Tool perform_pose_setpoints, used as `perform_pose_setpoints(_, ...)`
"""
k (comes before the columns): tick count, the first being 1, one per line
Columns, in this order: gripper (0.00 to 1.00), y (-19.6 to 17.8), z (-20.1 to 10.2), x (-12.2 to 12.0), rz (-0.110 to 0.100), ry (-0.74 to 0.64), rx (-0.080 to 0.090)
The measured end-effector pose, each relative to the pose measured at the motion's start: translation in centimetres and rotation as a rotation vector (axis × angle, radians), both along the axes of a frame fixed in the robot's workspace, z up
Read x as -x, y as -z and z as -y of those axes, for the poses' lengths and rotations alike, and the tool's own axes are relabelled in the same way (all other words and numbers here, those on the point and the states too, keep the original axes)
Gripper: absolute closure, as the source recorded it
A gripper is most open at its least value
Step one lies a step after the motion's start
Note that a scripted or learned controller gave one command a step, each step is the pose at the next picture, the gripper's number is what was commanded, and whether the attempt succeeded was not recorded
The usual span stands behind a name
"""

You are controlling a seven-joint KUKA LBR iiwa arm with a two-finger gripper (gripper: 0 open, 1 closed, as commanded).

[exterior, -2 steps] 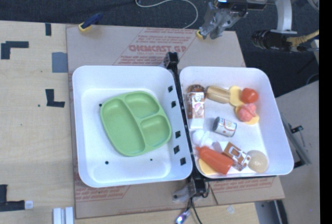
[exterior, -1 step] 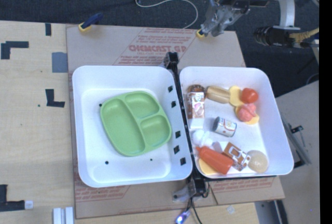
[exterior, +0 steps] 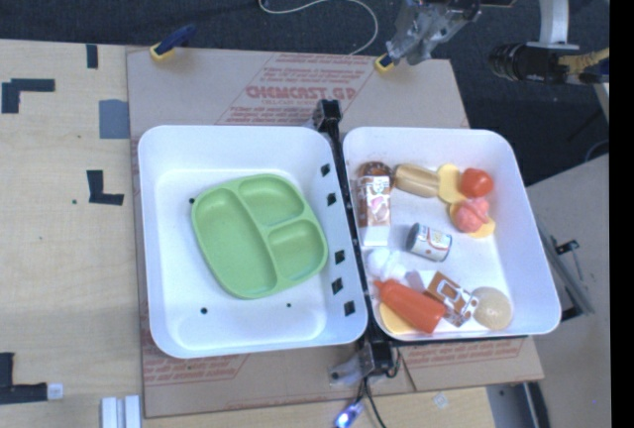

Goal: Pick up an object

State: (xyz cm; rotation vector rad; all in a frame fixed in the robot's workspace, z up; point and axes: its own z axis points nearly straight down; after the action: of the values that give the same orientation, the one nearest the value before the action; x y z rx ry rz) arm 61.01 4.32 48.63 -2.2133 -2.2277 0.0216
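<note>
Camera view: The gripper [exterior: 408, 45] hangs above the bench beyond the far edge of the right bin [exterior: 515, 218], over the cardboard sheet [exterior: 297, 89]. Whether it is spread or pressed together cannot be told. Nothing shows between its tips.

The left bin [exterior: 158, 218] holds a green tray [exterior: 260, 235] with three compartments, lying flat.

The right bin holds the objects: a hot dog [exterior: 416, 180] near the far wall, a tomato [exterior: 476, 182] beside it, a pink item [exterior: 471, 213] on a yellow piece, a small can [exterior: 429, 240] on its side at the centre, a carton [exterior: 374, 201] by the left wall, a carrot [exterior: 409, 305] and a round bun [exterior: 491, 307] at the near wall.
</note>
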Motion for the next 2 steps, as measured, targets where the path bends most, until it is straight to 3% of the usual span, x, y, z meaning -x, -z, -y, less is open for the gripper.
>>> perform_pose_setpoints(2,1.0,-1.84,-0.1,-0.13,-0.003,-0.001,0.003)
